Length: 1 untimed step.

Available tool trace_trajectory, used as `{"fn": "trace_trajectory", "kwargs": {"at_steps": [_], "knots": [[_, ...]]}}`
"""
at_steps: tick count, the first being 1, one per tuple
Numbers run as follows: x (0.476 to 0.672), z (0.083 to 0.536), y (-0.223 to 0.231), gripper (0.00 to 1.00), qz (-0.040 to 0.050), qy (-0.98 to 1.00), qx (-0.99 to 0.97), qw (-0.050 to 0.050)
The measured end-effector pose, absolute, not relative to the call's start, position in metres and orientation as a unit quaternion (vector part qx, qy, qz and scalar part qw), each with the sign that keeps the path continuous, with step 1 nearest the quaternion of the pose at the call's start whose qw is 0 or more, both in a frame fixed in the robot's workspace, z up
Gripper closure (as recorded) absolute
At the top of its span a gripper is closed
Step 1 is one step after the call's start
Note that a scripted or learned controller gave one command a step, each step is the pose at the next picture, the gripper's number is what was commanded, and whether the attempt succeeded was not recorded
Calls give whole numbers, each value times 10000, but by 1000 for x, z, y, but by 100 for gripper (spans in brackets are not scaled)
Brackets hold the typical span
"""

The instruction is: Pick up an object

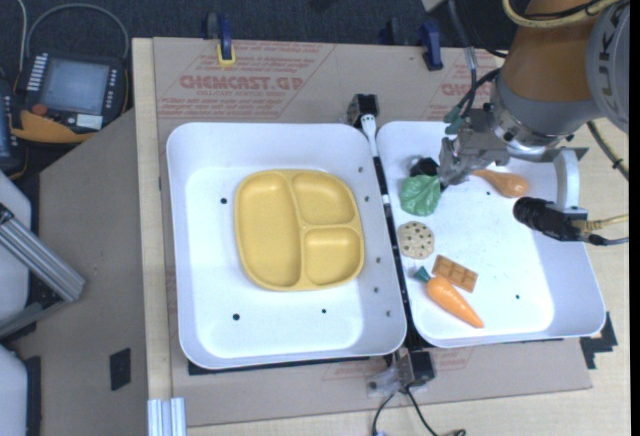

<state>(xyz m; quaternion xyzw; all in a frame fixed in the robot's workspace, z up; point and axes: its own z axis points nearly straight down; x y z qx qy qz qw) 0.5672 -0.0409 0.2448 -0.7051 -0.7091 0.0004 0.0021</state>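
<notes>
Grey-and-orange arm (560, 34) reaches in from the right, gripper (447, 176) pointing down just beside the green leafy toy (421, 194); can't tell its opening.

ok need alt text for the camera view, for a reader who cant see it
The grey-and-orange arm's claw hovers at a green leafy toy in the right bin, near a cookie, carrot and cracker. The left bin holds a yellow divided plate.

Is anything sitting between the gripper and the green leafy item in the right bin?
Nothing visible does. The gripper hangs just above and right of the green leafy item, with bare bin floor around them. The cookie, cracker and carrot lie nearer the camera, off that path.
</notes>
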Motion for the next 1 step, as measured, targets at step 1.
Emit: {"fn": "trace_trajectory", "kwargs": {"at_steps": [1], "knots": [[584,233,14,100,-5,-7089,-7053,0]]}}
